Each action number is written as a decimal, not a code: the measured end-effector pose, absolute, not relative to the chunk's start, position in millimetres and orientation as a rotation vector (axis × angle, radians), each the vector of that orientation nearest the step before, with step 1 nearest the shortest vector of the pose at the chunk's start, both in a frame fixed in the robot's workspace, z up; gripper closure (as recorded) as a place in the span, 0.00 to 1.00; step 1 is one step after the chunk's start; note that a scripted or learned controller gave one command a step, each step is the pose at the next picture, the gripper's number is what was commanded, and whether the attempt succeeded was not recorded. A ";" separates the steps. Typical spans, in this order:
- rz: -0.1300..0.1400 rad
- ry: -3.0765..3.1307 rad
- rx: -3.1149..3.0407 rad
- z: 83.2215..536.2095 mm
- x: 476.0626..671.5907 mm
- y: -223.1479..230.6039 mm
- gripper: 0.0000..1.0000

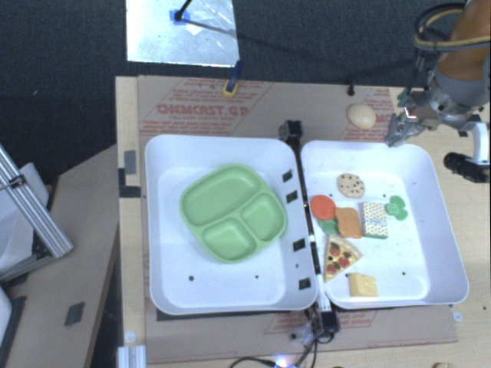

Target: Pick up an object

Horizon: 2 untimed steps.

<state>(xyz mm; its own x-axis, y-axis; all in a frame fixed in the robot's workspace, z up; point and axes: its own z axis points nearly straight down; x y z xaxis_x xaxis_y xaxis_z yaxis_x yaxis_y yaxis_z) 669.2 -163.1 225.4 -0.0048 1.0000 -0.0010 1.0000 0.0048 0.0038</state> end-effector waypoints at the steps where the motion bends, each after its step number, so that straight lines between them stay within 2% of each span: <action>1: 0.002 2.229 2.213 226.9 644.6 -130.0 1.00; 2: 0.003 2.231 2.212 237.4 612.3 -88.0 1.00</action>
<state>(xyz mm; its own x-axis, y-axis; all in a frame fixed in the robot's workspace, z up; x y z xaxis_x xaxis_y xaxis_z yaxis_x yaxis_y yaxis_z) 612.3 -88.0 237.4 -0.0087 1.0000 0.0013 1.0000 0.0087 0.0018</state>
